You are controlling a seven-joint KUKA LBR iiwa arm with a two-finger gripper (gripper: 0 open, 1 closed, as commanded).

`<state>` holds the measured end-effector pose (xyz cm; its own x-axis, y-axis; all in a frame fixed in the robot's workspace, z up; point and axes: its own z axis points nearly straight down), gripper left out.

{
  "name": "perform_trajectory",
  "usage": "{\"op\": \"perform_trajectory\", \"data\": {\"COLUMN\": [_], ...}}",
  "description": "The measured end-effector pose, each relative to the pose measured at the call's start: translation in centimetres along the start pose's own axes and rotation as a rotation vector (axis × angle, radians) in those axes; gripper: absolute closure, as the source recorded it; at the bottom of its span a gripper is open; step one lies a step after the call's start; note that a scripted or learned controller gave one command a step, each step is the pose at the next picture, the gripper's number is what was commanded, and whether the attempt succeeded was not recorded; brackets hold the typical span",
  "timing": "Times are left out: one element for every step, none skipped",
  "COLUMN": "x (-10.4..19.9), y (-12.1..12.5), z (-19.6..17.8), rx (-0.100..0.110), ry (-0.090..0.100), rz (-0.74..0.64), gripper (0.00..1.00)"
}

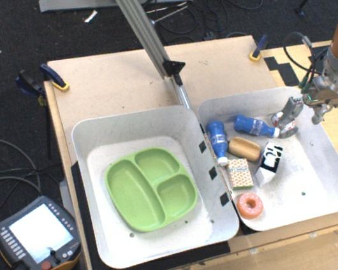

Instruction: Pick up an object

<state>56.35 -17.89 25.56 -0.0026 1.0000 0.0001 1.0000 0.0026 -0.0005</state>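
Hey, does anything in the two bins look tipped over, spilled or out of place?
Nothing spilled. In the right bin, two blue bottles lie on their sides, jumbled with a tan cylinder, a small box and a pink donut. The green divided plate sits flat.

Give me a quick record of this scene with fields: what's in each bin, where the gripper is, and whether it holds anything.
left bin: green divided plate
right bin: two blue bottles, tan cylinder, patterned packet, black-and-white item, pink donut
gripper: over the right bin's upper right part, beside the blue bottle
held: nothing visible between its fingers
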Motion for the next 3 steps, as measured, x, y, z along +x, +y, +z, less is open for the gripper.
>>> {"op": "perform_trajectory", "data": {"x": [0.0,0.5,1.4], "y": [0.0,0.7,0.1], "z": [0.0,6.0,11.0], "rx": [0.0,0.005,0.006], "ry": [0.0,0.001,0.002], "rz": [0.0,0.001,0.002], "gripper": [0.0,0.0,0.0]}}
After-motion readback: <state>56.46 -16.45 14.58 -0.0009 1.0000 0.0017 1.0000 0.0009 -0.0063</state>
